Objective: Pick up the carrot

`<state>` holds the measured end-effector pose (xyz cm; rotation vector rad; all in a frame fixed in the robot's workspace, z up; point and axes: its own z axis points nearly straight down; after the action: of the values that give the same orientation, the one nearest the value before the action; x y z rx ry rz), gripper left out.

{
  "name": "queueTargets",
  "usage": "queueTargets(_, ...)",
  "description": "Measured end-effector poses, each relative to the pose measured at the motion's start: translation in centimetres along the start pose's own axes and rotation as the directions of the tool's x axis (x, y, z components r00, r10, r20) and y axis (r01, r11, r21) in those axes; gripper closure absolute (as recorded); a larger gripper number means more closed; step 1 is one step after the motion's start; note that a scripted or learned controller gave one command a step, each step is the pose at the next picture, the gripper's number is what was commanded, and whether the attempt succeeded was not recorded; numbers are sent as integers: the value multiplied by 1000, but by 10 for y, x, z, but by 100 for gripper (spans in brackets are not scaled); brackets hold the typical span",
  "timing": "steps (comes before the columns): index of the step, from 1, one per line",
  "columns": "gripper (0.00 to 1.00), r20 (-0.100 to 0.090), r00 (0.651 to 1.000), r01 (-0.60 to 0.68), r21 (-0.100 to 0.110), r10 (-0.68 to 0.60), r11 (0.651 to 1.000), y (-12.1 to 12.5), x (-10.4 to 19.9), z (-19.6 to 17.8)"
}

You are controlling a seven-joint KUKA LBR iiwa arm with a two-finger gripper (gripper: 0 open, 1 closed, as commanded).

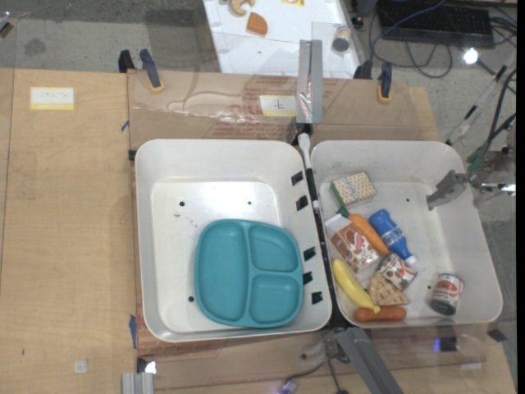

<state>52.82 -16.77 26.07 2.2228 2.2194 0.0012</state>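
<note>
Carrot (368, 232) is what we look for, and we find it in the right bin (484, 261), lying at a slant near that bin's left side, just right of centre frame. Going left to right, we first see the left bin (156, 245) holding a teal divided plate (248, 273). In the right bin we see a banana (353, 285) low down, a patterned packet (355, 249) touching the carrot's lower side, and a blue bottle (388, 233) just beside it. A small can (445, 294) lies further right. At the right edge the gripper (447, 189) hangs over the bin's upper right; whether it is spread or pressed together we cannot tell.
</note>
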Motion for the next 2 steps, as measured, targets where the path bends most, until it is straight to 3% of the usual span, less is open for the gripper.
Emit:
queueTargets(1,0,0,1000,23,2,-23,1000,42,34,106)
queueTargets(2,0,18,985,169,-36,-169,985,47,75,153)
